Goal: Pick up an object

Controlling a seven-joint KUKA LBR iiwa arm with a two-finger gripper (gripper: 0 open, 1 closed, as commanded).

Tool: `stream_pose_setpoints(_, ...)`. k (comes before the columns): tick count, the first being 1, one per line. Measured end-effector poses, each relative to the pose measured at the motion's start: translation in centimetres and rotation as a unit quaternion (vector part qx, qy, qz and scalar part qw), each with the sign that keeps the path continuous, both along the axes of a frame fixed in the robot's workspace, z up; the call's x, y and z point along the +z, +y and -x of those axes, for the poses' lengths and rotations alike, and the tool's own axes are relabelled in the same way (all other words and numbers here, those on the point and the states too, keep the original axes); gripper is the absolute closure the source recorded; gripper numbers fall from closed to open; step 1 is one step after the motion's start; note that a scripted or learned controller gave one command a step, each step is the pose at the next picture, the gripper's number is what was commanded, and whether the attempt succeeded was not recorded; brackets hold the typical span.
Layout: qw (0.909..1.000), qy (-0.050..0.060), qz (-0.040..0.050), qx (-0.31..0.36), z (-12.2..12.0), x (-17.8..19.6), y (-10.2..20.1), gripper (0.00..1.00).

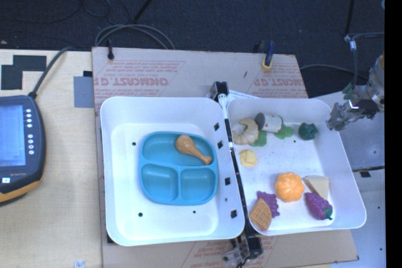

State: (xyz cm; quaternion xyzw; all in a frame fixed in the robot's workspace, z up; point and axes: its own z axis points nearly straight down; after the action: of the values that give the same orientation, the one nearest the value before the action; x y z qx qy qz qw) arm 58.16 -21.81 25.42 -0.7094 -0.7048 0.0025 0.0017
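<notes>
Toy foods, the candidates for picking, all lay to the left of the claw (pixel 344 115), which hung at the right rim of the right bin (pixel 342 154) with nothing between its fingers; whether those fingers were spread or pressed together could not be told. Farthest from the claw, a handheld control pendant (pixel 19 144) rested on the bench at the far left. Well left of the claw, the left bin (pixel 119 198) held a blue divided plate (pixel 179 169), and a chicken drumstick (pixel 193 148) lay in the plate's upper compartment. Across the divide, in the right bin, a pale shrimp-like piece (pixel 247 129) and a grey-and-white piece (pixel 269 122) sat touching, with a small light green piece (pixel 286 132) just beside them. A dark green broccoli floret (pixel 308 130) was the item nearest the claw, just left of and slightly below it. Lower and further left lay a small yellow piece (pixel 249 158). Below the claw, near the front of the right bin, were a waffle cone (pixel 260 215), an orange (pixel 289 186), a pale cheese wedge (pixel 318 185) and purple grapes (pixel 318 205).
</notes>
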Motion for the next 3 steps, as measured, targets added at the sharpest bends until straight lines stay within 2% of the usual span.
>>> stream_pose_setpoints(1,1.0000,-0.005,-0.0013,0.005,6.6,10.4,6.4,1.00)
stream_pose_setpoints(2,1.0000,-0.002,-0.0014,0.005,10.7,11.8,9.9,1.00)
stream_pose_setpoints(3,1.0000,0.004,-0.0017,0.003,4.9,-5.6,8.6,1.00)
